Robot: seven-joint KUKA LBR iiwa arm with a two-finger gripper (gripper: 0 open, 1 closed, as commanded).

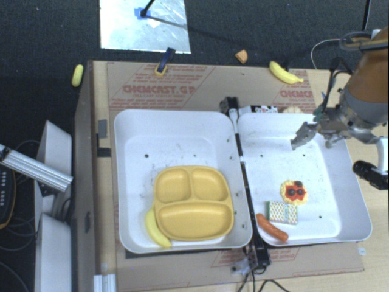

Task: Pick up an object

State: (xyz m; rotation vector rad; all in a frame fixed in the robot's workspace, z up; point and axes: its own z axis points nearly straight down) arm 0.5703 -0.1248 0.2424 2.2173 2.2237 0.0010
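Nearest, right bin front: an orange sausage-like piece point(271, 227) lies by the front rim of the right bin point(349, 233), just beside the divider between the bins.
Beside it: a small green-checked block point(283, 212) sits just behind the sausage, and a round yellow-and-red toy point(294, 191) lies just behind the block.
Left bin front: a yellow divided tray point(193, 201) rests in the left bin point(130, 139), with a yellow banana point(155, 229) touching the tray's near left corner.
Gripper: the gripper point(313, 135) is over the back half of the right bin, well apart from the three toys, with nothing between its fingers.
Fingers: they look parted, perhaps loosely, though the view is too blurred to be sure.
Arm: grey with an orange band, entering from the right.
Counter back edge: a second banana point(284, 72) lies on the counter point(182, 87) behind the right bin.
Floor beyond: a small orange piece point(242, 56) and a yellow piece point(77, 75) lie off the counter.
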